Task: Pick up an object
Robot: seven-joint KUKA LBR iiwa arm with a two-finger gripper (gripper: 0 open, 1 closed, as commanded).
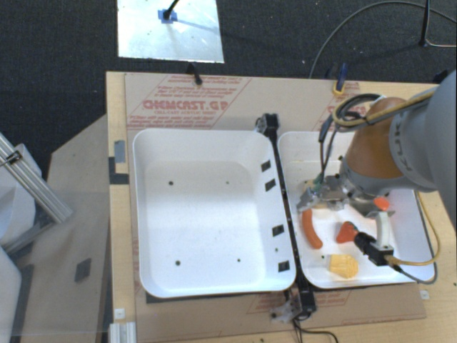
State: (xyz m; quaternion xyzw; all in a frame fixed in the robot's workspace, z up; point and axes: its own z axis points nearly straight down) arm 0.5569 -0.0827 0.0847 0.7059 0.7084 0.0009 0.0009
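The grey arm (pixel 421 131) reaches in from the right, its orange band (pixel 371 145) above the wrist, and its head hangs low over the right bin (pixel 303 152), close to the black divider where the two bins meet. The jaws sit in a dark metallic cluster at the near-left part of that bin; from this slanted view I cannot tell whether they are open or closed, and nothing can be seen between them. The loose pieces all lie in the right bin. An orange sausage-shaped piece (pixel 312 229) lies just below the jaws, its upper end near them, though whether it touches them is unclear. A red wedge (pixel 347 231) lies just to its right, apart from it. A yellow lump (pixel 343 266) sits near the bin's front wall, below the wedge. A small orange-red bit (pixel 383 204) shows further right, partly hidden under the arm's wrist. The left bin (pixel 207 206) lies beside it, rim against rim. Both bins rest on the desk (pixel 186 95), on a pale sheet printed in red letters.
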